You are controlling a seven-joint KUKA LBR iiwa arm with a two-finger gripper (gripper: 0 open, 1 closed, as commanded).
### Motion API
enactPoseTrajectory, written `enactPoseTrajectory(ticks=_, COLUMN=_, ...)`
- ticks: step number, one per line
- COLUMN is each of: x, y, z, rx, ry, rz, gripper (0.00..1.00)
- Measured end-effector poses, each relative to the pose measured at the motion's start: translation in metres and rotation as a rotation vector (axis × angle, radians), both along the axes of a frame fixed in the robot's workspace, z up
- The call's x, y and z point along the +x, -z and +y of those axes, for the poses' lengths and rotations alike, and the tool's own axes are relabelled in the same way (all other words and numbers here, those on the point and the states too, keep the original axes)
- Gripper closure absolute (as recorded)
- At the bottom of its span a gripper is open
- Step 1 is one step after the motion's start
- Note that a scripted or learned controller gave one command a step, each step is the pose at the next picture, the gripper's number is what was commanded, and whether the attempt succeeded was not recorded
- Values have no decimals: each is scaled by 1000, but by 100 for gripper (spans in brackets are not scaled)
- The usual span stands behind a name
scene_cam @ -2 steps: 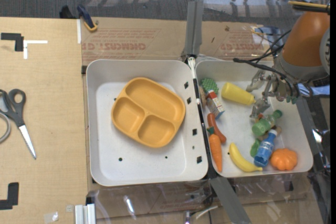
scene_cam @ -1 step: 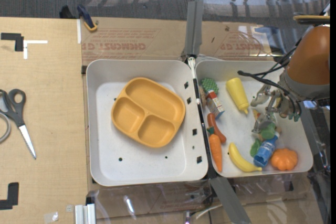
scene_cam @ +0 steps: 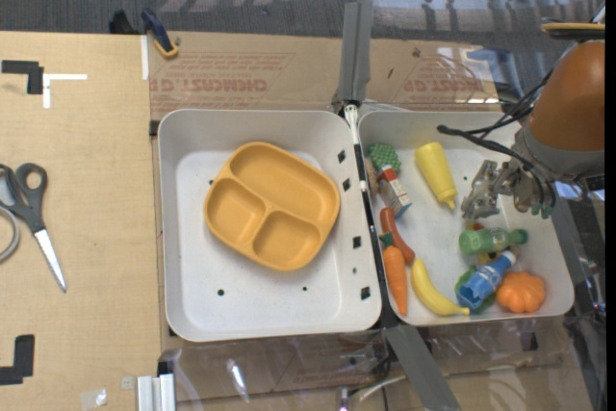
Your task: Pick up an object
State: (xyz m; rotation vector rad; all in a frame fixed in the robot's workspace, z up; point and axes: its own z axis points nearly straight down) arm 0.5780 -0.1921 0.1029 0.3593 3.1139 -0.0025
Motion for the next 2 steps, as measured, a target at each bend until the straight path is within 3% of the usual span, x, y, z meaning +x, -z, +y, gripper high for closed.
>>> enactPoseTrajectory(ticks=1, x=0, y=0, z=0, rx=0, ry=0, rz=0, gripper=0)
enactPoseTrajectory(ticks=2, x=54, y=9, z=41, rx=0, ry=-250, rz=0, gripper=0)
